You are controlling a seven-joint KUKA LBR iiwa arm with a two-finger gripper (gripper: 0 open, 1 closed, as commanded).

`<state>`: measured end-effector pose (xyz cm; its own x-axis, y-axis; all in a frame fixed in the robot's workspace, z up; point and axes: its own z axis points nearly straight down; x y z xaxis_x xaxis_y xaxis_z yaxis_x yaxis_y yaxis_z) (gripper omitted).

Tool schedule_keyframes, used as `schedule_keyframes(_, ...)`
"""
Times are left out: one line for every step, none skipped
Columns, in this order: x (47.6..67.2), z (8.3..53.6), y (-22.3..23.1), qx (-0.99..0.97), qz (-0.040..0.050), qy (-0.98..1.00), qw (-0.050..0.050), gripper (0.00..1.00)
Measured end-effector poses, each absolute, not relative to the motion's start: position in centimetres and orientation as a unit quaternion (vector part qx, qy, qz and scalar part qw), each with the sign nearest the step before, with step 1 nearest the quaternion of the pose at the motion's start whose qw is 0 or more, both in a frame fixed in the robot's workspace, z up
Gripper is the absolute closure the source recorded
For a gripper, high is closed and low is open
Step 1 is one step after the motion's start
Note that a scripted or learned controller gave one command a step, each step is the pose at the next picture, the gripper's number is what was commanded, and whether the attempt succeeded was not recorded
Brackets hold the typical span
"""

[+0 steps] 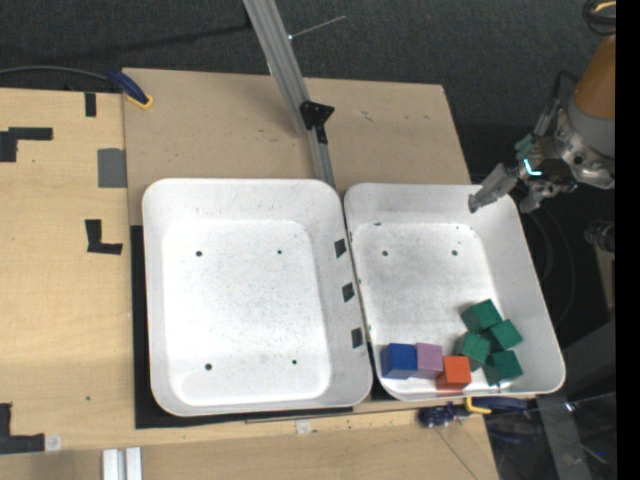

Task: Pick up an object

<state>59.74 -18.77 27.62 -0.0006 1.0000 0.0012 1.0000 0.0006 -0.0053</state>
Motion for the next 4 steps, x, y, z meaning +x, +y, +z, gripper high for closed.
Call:
schedule_keyframes(59.8,27.9,-18.8,-0.706,0.0006,-0.708,0.0,0.0)
schedule_keyframes(59.6,23.5,-18.4,-0.707,0.0019,-0.708,0.002,0.0)
schedule_keyframes(59.3,17.3,-17.5,-0.706,0.0024,-0.708,0.003,0.0)
schedule_keyframes(59.0,12.8,-17.9,-0.707,0.0023,-0.707,0.002,0.0)
